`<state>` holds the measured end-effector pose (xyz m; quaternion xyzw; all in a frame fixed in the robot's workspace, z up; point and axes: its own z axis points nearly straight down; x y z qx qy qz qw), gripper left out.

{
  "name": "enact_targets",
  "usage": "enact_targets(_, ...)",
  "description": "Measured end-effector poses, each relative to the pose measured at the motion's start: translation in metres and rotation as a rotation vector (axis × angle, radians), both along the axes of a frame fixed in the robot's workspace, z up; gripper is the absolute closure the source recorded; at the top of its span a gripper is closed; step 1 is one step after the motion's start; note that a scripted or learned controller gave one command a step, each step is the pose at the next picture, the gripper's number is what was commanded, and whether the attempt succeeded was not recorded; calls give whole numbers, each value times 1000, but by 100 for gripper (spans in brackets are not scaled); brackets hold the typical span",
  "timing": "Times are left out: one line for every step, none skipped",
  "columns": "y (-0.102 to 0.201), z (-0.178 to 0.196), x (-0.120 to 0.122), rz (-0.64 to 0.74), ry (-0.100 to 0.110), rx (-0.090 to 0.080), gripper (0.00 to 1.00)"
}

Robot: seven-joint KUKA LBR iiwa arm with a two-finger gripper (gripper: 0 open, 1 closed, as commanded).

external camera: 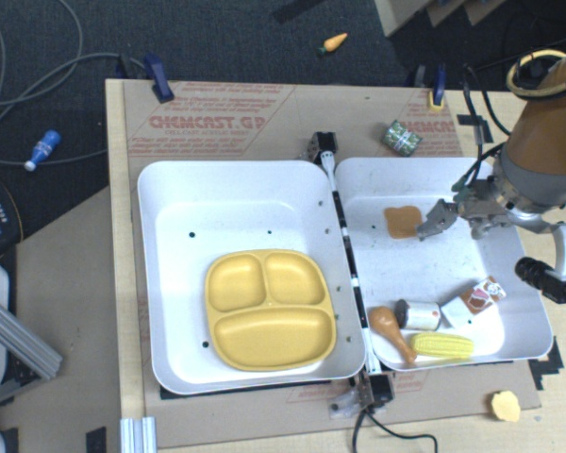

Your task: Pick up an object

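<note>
Over the right bin [358, 182], your gripper [438, 221] nears the brown slice [403, 221] just left; finger state unclear. Next: descend, close.

My arm [545, 140] is grey with an orange band. Both bins [170, 215] are white. The divided plate [269, 310] at seven o'clock is pale yellow. The flat piece [403, 221] at three o'clock is tan-brown. The corn [441, 346] at five o'clock is yellow, beside a silver can [419, 315]. The bench board [208, 111] is tan with red lettering.

Flat brown piece [403, 221], perhaps toast
</note>
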<state>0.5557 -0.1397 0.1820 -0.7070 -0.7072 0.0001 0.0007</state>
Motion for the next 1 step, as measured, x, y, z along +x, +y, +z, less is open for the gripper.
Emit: enact_targets(13,-103,51,3,0,0,0)
